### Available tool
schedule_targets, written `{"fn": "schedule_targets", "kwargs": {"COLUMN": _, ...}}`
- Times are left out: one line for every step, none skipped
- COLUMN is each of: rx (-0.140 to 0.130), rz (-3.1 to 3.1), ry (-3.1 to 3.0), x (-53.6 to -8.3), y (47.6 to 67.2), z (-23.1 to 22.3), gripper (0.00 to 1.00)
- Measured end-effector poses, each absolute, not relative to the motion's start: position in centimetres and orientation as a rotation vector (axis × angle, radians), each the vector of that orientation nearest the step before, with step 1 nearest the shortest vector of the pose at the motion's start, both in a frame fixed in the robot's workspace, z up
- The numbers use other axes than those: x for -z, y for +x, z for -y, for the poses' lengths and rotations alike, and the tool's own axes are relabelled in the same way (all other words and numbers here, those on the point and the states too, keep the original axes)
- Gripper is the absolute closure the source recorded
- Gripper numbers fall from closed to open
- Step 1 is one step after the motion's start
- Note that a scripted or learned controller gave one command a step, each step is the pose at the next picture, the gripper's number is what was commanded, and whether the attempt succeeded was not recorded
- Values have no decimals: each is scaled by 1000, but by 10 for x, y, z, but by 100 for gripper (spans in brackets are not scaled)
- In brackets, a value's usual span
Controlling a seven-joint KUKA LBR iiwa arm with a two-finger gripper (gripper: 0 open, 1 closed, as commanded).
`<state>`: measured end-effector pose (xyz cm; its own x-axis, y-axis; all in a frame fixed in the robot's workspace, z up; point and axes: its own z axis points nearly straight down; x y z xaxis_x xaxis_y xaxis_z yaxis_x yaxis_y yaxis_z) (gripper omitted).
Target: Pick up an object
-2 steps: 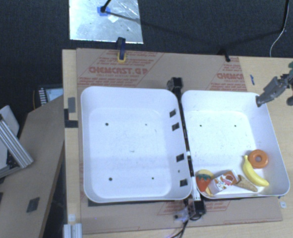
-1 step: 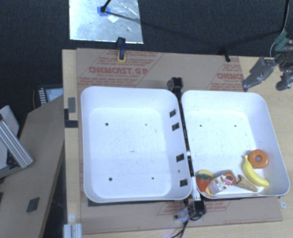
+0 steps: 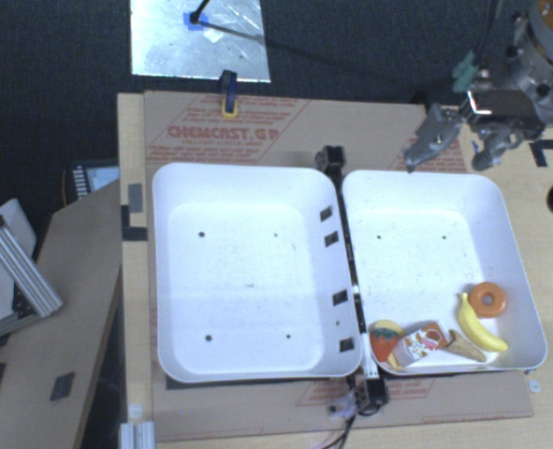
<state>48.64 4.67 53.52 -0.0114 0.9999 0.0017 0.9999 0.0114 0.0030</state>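
1. The candidates for picking sit huddled in the near right corner of the right bin (image 3: pixel 501 204): a yellow toy banana (image 3: pixel 478 325), an orange ring shaped like a doughnut (image 3: pixel 487 298) just beside the banana's upper end, a red-orange round piece (image 3: pixel 385 340) against the bin's left wall, a small red-and-white packet (image 3: pixel 420 342) and a tan wedge (image 3: pixel 465 348) between them.
2. Handling, as a guess: all 5 look like light, stiff plastic play food with smooth, possibly slippery skins. The banana seems the easiest hold, taken across its middle where it is narrowest and free of the bin wall; the ring lies flat and may need a pinch across its rim. The pieces lie so close together that a closing hand could nudge neighbours.
3. The hand (image 3: pixel 452 140) hangs beyond the far edge of the right bin, well apart from the toys. Its 2 fingers stand spread, with nothing between them.
4. The left bin (image 3: pixel 164 251) lies beside the right one.
5. Writing: the brown board (image 3: pixel 351 124) under the bins reads "CHEMCAST" followed by unclear letters, in red. The packet's print is too small to read.
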Motion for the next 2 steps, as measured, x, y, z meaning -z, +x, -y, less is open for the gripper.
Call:
{"fn": "schedule_targets", "kwargs": {"rx": 5, "rz": -2220, "ry": 2226, "x": -449, "y": 486, "z": -5, "gripper": 0}}
{"fn": "schedule_targets", "kwargs": {"rx": -10, "rz": -2230, "ry": 2208, "x": -496, "y": 487, "z": -66, "gripper": 0}}
